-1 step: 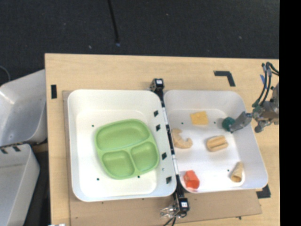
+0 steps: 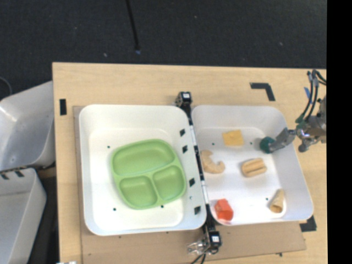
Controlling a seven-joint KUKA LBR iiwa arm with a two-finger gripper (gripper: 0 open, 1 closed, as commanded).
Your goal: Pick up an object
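Light wood bench point(image 2: 137, 84) carries two shallow white bins side by side, joined along a middle seam with small black clips; dark carpet-like floor point(image 2: 165, 21) lies behind the bench, with a thin dark cable running across it. A white container point(image 2: 25, 128) sits off the bench's left edge, partly cut off by the frame. Left bin point(image 2: 93, 202) holds a green divided plate point(image 2: 148, 173), three compartments, lying flat near the bin's centre. Right bin point(image 2: 291, 199) holds the loose objects: a yellow block point(image 2: 233, 138) toward the far side, a tan crescent-shaped piece point(image 2: 211, 163) just beside the seam, a tan roll-shaped piece point(image 2: 253, 167) near the middle, a red block point(image 2: 223, 210) at the near-left corner, a pale cone-shaped piece point(image 2: 276, 201) at the near-right. The arm enters from the right and is mostly cut off; the wrist and some cabling are visible at the edge. The hand point(image 2: 273, 143) reaches over the right bin's right side, with a small teal round object point(image 2: 267, 144) at its tip. Resolution is too low to settle whether the teal object is between the fingers or merely touching them; whether the hand is released or clenched: cannot tell. Black corner markers on the bench are partly visible.
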